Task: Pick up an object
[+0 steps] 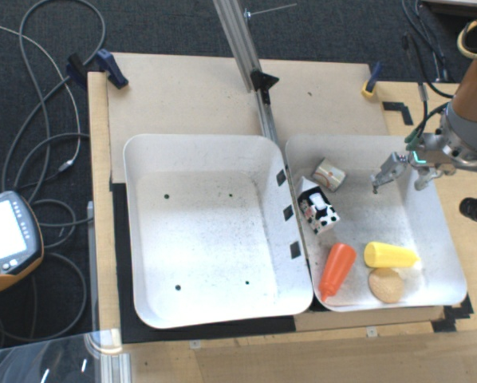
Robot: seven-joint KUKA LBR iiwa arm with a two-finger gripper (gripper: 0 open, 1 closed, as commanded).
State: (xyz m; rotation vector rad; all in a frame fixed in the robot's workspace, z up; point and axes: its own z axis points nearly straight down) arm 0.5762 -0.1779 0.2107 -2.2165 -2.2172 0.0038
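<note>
My gripper (pixel 402 175) hovers over the upper right part of the right bin (pixel 430 214), its two fingers spread open with nothing between them. Below it in that bin lie a yellow block (pixel 391 254), a tan round piece (pixel 387 286) and an orange carrot-like toy (pixel 337 267). A black-and-white cow toy (pixel 318 208) rests by the bin's left wall. A small beige cylinder (pixel 329 174) lies left of the gripper, apart from it.
The left bin (pixel 199 230) sits beside the right one. A metal pole (pixel 240 42) rises from the divider between the bins. Blue and yellow clamps (pixel 111 68) hold the board's back corners. Cables and a pendant (pixel 7 242) lie on the floor to the left.
</note>
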